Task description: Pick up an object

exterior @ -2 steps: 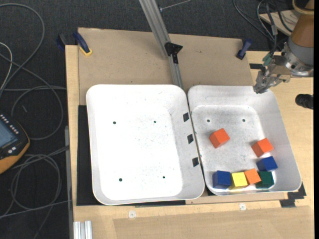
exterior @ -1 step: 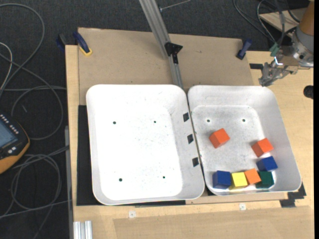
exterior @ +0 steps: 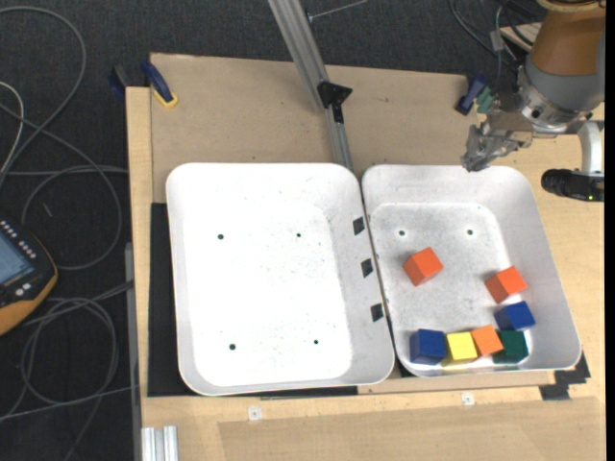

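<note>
Step in hand: approach, pre-grasp. The gripper (exterior: pixel 478 159) hangs over the far rim of the right bin (exterior: pixel 538 224), near its far-left corner, w/ the arm (exterior: pixel 567 46) reaching in from the far right. Jaws: pointed down, tips close together; nothing between them. Whether fully closed or slightly parted, cannot tell at this res.

Candidate objects, all in the right bin:
- orange block (exterior: pixel 422 265), alone near bin centre, clear on all sides.
- second orange block (exterior: pixel 505 282), by the right wall.
- blue block (exterior: pixel 516 315), just near of it.
- near-wall row: blue (exterior: pixel 429 344), yellow (exterior: pixel 461 346), orange (exterior: pixel 487 339), green (exterior: pixel 513 346), packed touching or nearly so.

Next move (judgement): travel nearward over the bin floor, open jaws, descend. The centre orange block is the easiest pick; room for both jaws. Row blocks sit against the near wall and each other, so jaw entry is tight there.

Left bin (exterior: pixel 192 257) sits adjacent on the counter (exterior: pixel 240 94); a slanted metal pole (exterior: pixel 307 56) stands at the far side between bins, left of the arm's path.
</note>
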`<action>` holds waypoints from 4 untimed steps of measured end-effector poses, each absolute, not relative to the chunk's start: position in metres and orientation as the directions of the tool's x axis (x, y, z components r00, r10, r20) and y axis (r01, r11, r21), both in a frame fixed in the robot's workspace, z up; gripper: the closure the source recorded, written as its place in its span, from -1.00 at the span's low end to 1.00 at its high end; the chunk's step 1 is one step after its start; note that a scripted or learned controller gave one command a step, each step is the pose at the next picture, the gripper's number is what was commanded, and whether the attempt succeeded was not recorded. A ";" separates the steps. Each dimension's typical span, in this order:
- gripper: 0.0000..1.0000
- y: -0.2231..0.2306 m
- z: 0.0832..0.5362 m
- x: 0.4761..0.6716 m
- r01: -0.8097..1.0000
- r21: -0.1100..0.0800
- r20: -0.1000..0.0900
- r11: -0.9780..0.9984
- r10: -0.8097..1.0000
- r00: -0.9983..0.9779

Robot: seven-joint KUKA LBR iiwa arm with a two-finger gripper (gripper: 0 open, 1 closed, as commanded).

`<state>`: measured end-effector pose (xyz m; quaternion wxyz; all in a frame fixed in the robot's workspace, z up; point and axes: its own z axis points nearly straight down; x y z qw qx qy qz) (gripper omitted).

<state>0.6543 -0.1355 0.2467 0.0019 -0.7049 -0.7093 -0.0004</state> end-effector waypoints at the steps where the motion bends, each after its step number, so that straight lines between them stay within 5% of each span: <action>1: 1.00 -0.081 0.237 0.660 1.000 -0.002 0.003 0.007 1.000 -0.007; 4: 1.00 0.072 0.233 0.652 1.000 -0.005 0.002 0.007 1.000 -0.007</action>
